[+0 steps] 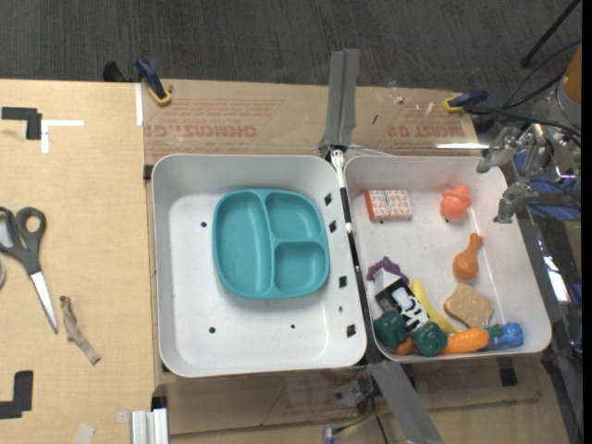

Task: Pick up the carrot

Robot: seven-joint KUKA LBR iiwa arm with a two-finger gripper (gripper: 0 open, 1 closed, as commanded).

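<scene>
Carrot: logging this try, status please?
End effector over right bin's far right edge, holding nothing. Carrot at near wall, untouched. Broccoli, blue toy flank it.

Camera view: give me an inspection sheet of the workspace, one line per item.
Surface: two shallow white bins side by side on a tan bench.
Job's things: orange toy carrot lying at the right bin's near edge, wedged between green and blue toys.
Clutter: teal divided plastic plate in the left bin; slice of toy bread, small printed box and other toy food in the right bin.
Grippers: metal claw over the right bin's far right rim, far from the carrot.
Cables: dark cables at top right.
Surroundings: grey-handled scissors on the bench, left.
</scene>
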